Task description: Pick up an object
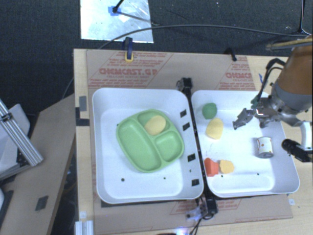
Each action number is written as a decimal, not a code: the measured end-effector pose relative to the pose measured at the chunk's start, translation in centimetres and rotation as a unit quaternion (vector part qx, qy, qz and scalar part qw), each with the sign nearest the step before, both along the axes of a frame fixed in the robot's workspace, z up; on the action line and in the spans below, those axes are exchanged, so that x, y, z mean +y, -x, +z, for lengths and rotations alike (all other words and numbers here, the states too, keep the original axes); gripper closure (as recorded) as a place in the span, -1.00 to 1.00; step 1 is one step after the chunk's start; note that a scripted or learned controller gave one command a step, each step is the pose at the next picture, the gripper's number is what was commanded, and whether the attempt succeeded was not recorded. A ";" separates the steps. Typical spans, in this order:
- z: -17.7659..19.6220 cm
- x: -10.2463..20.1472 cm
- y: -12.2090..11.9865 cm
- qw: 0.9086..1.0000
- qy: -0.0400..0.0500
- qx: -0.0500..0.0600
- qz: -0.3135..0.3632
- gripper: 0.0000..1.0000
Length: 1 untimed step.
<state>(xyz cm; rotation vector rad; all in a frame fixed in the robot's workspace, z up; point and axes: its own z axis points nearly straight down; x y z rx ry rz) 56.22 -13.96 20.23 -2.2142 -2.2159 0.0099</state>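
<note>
Arm: I see it (296,80) reaching in at 3 o'clock, its orange band over the right bin's far right corner.
Gripper: I place it (243,119) above the right bin (283,177), pointing toward 9 o'clock; I can make out grey fingers but cannot tell how they stand, and I see nothing between them.
Green ball: I see it (210,110) at 11 o'clock in the right bin, apart from the gripper.
Yellow lump: it (214,129) lies just below the green ball, near the divider between the bins.
Small can: I see it (264,147) at 3 o'clock in the right bin, white with a dark mark.
Orange piece: it (211,167) sits at 7 o'clock in the right bin, touching a yellow-orange piece (226,167) on its right.
Left bin: it (105,180) bears a green divided tray (139,151), tilted.
Tray load: I see a pale yellow object (155,125) in the tray's compartment at 1 o'clock.
</note>
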 end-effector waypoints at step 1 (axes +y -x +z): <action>0.6 0.0 -0.3 1.000 0.001 -0.006 0.001 -1.00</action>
